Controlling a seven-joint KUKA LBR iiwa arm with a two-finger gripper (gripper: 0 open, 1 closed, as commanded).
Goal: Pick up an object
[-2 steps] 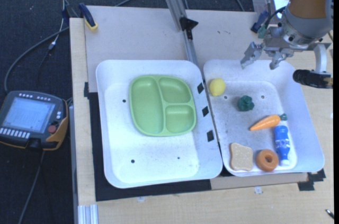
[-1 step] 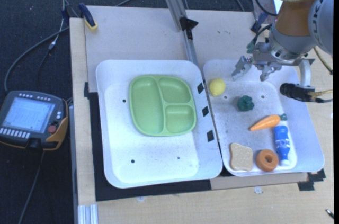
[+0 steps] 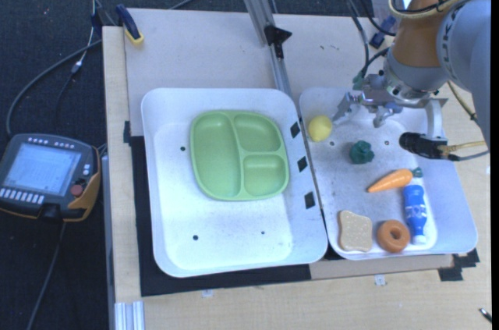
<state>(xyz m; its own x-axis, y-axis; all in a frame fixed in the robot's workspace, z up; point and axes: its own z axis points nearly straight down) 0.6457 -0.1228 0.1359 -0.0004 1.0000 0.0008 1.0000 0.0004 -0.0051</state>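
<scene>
Bread [image 3: 355, 231] and donut [image 3: 393, 235] lie at the near rim. Jaws [image 3: 366, 107] hang open and hold nothing, with lemon [image 3: 319, 128] just left and broccoli [image 3: 360, 153] just below.

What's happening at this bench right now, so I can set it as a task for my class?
A grey robot arm reaches in from the right, its gripper hanging open over the far end of the right bin, holding nothing. Scattered in that bin are a yellow ball, a green toy, a carrot, a blue bottle, a doughnut and a slice of bread. The left bin holds a green divided plate. Nothing has been picked up yet.
</scene>
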